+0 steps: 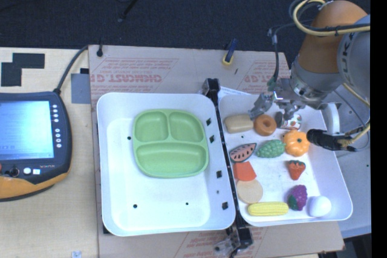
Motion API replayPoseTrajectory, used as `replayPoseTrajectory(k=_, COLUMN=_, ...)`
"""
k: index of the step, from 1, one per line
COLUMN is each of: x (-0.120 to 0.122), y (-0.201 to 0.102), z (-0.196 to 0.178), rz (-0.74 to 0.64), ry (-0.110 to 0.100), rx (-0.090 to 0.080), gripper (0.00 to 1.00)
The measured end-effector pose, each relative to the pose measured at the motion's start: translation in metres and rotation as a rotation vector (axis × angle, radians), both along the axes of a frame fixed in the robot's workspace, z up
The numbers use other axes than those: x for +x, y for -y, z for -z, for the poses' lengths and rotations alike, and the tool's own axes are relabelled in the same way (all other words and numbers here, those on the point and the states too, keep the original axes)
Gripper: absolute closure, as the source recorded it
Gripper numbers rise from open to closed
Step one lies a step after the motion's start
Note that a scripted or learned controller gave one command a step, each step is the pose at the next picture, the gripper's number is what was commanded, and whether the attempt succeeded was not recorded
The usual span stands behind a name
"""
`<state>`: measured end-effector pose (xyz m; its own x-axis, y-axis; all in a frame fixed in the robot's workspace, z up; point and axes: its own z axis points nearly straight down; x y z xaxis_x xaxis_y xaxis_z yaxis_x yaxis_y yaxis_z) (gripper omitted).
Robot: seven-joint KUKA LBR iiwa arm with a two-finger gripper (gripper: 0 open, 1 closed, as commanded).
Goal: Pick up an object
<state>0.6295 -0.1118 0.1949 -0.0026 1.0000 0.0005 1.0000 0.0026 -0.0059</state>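
Note:
The right bin (338, 181) holds several toy foods. A brown doughnut (264, 125) lies at its far end beside a beige bread piece (238, 124). An orange pumpkin (295, 143), a green bumpy fruit (270, 148) and a watermelon slice (242, 152) sit in a row below them. My gripper (275, 110) hangs just above the doughnut and the far rim. Its fingers are spread open and nothing is between them.
Nearer the front lie a red-orange piece (245, 171), a strawberry (295, 169), a tan disc (249, 191), corn (268, 209), purple grapes (297, 197) and a white egg (318, 206). A green divided plate (170, 143) sits in the left bin (121, 190). A teach pendant (30, 136) lies far left.

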Motion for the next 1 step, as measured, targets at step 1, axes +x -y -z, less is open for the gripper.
replayPoseTrajectory(k=1, x=-0.0071, y=-0.0079, z=0.0507, rz=0.004, ry=-0.002, rx=0.001, gripper=0.00)
